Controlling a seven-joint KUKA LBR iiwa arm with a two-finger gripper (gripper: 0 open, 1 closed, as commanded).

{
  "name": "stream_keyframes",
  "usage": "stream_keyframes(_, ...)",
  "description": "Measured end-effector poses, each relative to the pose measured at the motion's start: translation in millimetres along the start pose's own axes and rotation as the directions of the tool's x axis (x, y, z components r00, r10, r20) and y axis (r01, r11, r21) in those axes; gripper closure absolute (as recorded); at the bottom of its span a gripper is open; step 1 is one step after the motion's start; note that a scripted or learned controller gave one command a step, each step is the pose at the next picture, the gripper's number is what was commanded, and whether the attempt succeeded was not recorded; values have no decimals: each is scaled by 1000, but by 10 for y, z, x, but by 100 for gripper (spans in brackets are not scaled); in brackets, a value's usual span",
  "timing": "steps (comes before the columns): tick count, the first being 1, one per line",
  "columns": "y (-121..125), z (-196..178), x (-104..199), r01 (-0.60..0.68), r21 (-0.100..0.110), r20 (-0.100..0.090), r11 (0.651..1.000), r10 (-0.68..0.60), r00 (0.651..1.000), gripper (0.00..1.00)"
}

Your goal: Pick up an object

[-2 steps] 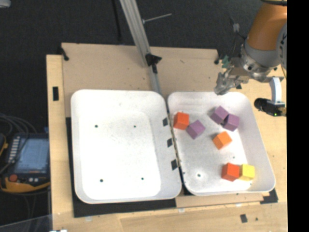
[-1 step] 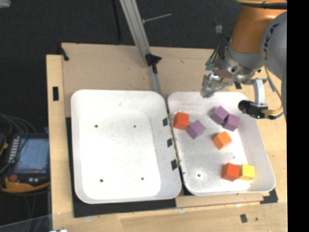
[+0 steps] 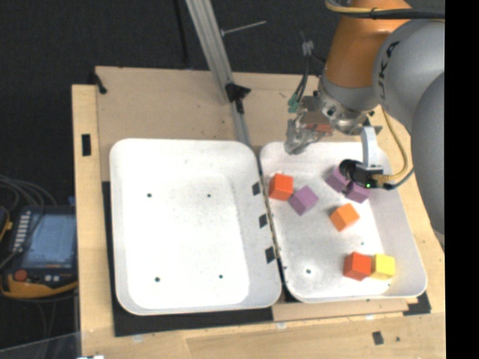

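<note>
The jaws hang over the far-left corner of the right bin (image 3: 408,275); whether they stand apart or together cannot be told, and nothing is seen held between them. The nearest candidate, an orange cube (image 3: 281,186), lies on the floor of the right bin, toward the camera from the jaws and slightly left. The cube has no long axis; its faces sit slightly skewed to the bin's left wall, beside a purple cube (image 3: 303,200).

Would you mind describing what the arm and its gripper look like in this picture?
The arm has a rounded grey casing with a broad orange band above the wrist. Below it sits a metallic wrist section leading to a small grey gripper. A thin cable loops over the top of the orange band, another curves down the arm's side, and a black module with a small green light hangs beside a white bracket.
</note>
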State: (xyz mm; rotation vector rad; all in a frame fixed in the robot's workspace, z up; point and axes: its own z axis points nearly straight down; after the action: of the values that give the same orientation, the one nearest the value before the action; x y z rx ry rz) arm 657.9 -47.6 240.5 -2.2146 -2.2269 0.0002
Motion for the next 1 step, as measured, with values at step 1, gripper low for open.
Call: stream_keyframes(1,-4,34,486,1,2,-1,1000,-1,1000,100)
